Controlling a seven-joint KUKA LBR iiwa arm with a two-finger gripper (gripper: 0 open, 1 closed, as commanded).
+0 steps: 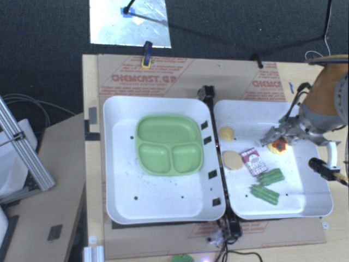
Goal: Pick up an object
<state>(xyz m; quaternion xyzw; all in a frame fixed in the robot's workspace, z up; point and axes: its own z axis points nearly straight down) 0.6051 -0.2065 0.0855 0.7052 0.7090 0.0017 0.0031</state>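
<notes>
Nearest the camera, the desk [163, 231] carries two white bins side by side. The right bin [316, 201] holds the loose items, so it is the working area. The left bin [117, 201] holds one green compartment plate [168, 144], which lies flat and looks too wide for a two-finger grasp.

Contents of the right bin, front to back:
1. Two green pod-shaped pieces [267, 185] lie just beside each other, both low and flat on the floor.
2. A small red and white carton [253, 161] lies on its side, just beside a tan disc [233, 160]. This close spacing leaves little room for me to enter between them.
3. A red and yellow object [279, 146] sits apart from the other items, with bare bin floor round it. I judge it the intended target for that reason.
4. A pale yellow piece [226, 133] rests near the inner wall.

My fingers [271, 139] are low over the red and yellow object, reached in from the right, with the orange band [327, 91] above. The object lies at their tips; contact cannot be confirmed. Finger state: I cannot tell whether they are apart or together. I therefore do not count the object as held.

Judgement: the step in hand is the grasp; the lift is not yet done
</notes>
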